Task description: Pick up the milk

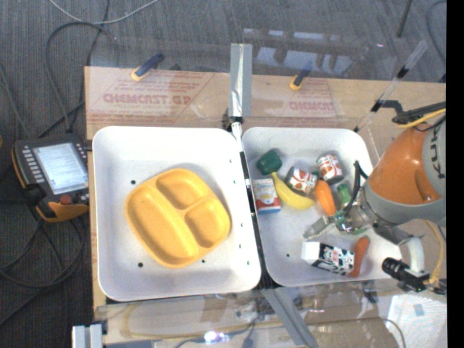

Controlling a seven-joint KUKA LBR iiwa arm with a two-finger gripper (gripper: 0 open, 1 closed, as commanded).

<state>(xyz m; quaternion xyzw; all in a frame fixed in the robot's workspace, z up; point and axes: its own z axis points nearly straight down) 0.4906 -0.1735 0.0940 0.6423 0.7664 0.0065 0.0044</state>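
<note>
In the overhead camera view, we see the claw [335,225] low in the right bin [304,138], at about four o'clock; we cannot tell how it is set. The milk [327,257], a white carton with black patches, lies flat just below it, at five o'clock, touching an orange carrot [359,256]. We judge we should descend squarely over the carton, clear of that carrot.

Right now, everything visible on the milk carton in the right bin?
The milk carton is a small white box with black cow-like patches, seemingly printed card, lying on its side near the front of the right bin. Its long axis runs roughly left to right. An orange carrot-like piece lies against its right end. The gripper sits just behind it; nothing shows it gripped.
</note>
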